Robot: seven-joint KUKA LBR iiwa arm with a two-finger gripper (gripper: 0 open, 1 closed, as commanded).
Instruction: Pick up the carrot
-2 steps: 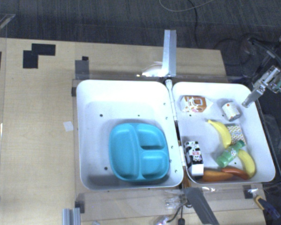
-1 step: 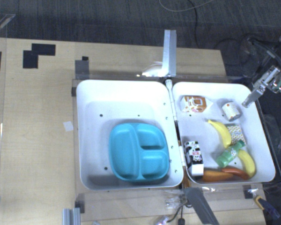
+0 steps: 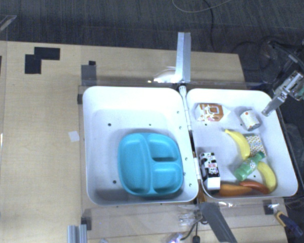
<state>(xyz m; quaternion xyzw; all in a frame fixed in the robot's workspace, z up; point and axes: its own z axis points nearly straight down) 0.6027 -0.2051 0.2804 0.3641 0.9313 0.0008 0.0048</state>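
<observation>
The carrot [image 3: 234, 189], long and orange, lies along the front wall of the right bin [image 3: 289, 151]. Its right end meets a reddish piece [image 3: 254, 185]. My gripper [image 3: 270, 110] hangs over the bin's back right corner, tilted down to the left, just right of a small white can [image 3: 249, 119]. It is well away from the carrot, with nothing seen in it.
Also in the right bin are two bananas [image 3: 239, 141] [image 3: 266, 174], a green bottle [image 3: 249, 168], a black-and-white box [image 3: 210, 166], a patterned packet [image 3: 256, 145] and an orange-and-white pack [image 3: 210, 112]. The left bin [image 3: 101, 110] holds a blue divided plate [image 3: 151, 163].
</observation>
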